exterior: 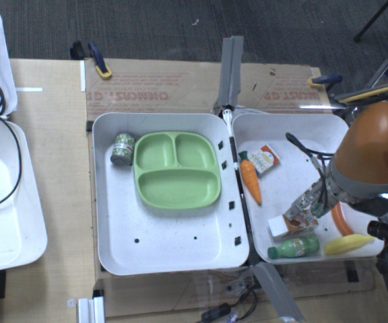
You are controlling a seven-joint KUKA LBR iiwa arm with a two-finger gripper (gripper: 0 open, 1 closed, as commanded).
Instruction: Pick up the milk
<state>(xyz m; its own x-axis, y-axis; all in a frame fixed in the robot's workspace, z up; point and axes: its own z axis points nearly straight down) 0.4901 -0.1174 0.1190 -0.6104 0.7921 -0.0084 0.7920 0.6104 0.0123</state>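
Note:
The milk (279, 227) is a small white carton with a brown and orange side, lying in the right bin (295, 130) near its front. My gripper (306, 208) hangs right over the carton's upper right end, reaching in from the right below the arm's orange band (374, 143). The gripper's metal parts overlap the carton, so I cannot make out whether they touch it. The carton looks to be resting on the bin floor.
A green bottle (294, 248) and a banana (348, 243) lie just in front of the milk. A carrot (250, 181) and a small orange-and-white carton (264, 160) lie to its left and behind. The left bin (113, 234) holds a green divided plate (177, 169) and a small can (122, 149).

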